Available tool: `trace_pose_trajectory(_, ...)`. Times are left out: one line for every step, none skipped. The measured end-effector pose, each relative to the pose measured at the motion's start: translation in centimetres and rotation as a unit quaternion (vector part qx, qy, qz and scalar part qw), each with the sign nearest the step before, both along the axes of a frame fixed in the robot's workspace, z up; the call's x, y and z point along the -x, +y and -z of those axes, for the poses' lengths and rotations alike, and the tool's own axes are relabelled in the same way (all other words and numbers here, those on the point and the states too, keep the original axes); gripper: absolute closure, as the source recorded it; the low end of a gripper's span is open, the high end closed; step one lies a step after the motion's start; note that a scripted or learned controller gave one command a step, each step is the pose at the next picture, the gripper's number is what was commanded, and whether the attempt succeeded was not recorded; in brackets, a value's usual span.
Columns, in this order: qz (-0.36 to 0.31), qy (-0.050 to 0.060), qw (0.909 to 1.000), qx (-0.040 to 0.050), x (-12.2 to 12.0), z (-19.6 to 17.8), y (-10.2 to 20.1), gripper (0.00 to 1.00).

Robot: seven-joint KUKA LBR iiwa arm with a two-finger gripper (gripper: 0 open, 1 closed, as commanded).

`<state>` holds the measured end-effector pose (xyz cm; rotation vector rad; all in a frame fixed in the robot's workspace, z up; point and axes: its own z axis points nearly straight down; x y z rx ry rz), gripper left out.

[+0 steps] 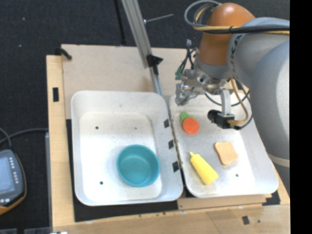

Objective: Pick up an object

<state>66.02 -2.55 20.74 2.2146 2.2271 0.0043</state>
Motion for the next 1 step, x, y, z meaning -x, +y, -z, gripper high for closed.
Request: trace_pose_trajectory(-0.001, 0.0, 1.0, -0.0004, -0.49, -1.71, 5.79, 1.0)
